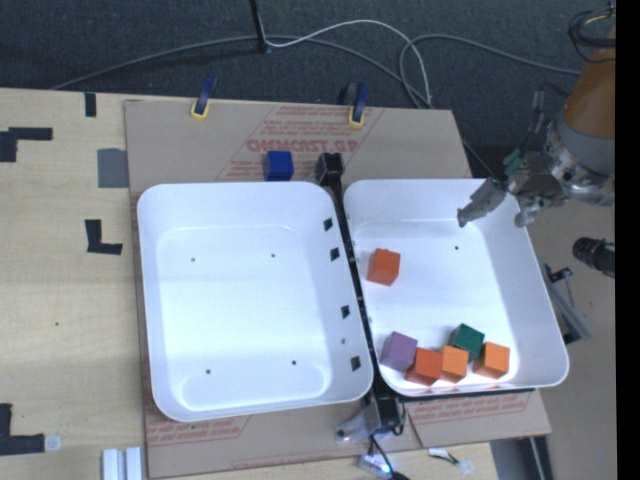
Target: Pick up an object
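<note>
Dark carpet and loose cables frame the desk, where a lone orange cube (384, 266) sits in the middle of the right bin (520, 298), apart from the blocks (447, 353) crowded against its near wall. The gripper (497, 204) hangs over the bin's far right rim, its jaws spread with nothing between them. From there, a descent could catch the rim, or, among the packed blocks, wedge the fingers or nudge pieces aside.

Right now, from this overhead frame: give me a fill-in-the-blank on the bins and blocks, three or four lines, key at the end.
1. The lone orange block lies in the ____ bin of this view.
2. The blue block sits on the ____, behind the left bin.
3. In the near cluster, the purple block is at its ____ end.
4. The gripper hangs over the right bin's ____ corner.

Missing: right; cardboard; left; far right
</note>
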You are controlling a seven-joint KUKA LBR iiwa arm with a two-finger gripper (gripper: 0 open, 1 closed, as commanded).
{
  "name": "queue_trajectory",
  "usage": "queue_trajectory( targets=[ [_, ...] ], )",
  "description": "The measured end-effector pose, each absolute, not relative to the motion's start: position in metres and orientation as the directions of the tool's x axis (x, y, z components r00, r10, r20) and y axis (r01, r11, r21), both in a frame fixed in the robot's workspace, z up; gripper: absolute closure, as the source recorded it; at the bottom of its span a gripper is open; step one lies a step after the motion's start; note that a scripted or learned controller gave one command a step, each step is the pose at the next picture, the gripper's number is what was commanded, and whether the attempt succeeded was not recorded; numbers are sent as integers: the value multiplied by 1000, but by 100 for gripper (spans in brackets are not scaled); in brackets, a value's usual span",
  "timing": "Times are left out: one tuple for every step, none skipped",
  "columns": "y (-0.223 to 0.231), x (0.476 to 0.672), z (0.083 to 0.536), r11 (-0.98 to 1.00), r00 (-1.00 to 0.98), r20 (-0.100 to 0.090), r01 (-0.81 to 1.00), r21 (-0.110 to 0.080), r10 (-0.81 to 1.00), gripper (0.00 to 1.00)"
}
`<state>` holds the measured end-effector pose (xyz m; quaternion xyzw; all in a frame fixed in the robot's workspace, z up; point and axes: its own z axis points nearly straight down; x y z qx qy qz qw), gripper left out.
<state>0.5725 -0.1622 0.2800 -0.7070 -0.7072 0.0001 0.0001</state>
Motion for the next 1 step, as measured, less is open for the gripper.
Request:
queue_trajectory(
  targets=[
    [-141, 541, 205, 1, -1, 2, 1000, -7, 1000, 0]
  ],
)
